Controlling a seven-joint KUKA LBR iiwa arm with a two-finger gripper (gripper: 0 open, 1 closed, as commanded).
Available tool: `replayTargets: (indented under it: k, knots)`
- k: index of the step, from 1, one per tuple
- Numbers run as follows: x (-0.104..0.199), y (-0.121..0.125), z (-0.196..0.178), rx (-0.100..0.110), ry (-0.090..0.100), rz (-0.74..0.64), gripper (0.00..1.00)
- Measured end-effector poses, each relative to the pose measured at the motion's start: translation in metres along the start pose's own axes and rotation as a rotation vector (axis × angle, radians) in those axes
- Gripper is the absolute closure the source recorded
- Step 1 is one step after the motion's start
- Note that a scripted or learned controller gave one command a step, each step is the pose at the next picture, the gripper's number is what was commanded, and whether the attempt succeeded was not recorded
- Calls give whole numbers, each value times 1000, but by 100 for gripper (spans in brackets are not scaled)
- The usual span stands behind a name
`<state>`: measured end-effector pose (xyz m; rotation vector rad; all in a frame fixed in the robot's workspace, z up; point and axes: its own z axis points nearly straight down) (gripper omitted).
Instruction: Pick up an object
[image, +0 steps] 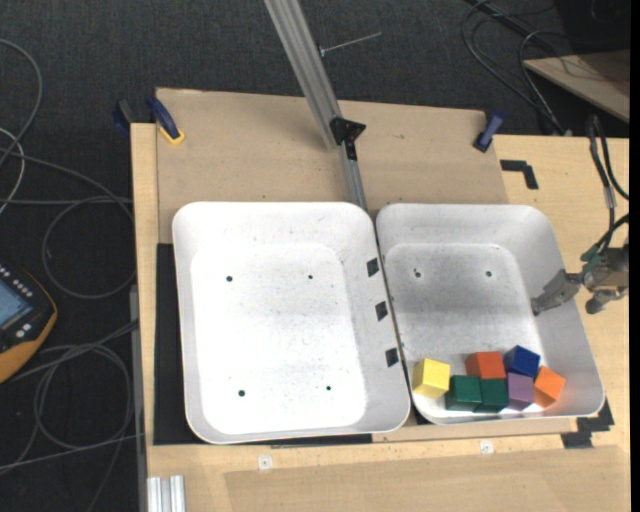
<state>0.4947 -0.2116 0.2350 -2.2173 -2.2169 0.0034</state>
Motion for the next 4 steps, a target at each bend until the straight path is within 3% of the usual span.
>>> replayTargets:
  k: [2, 3, 4]
  knots:
    - [2, -8, 109, 1, 1, 0, 0]
    - [1, -6, 95, -9, -3, -1, 100]
    - [3, -8, 31, -14, -6, -2, 100]
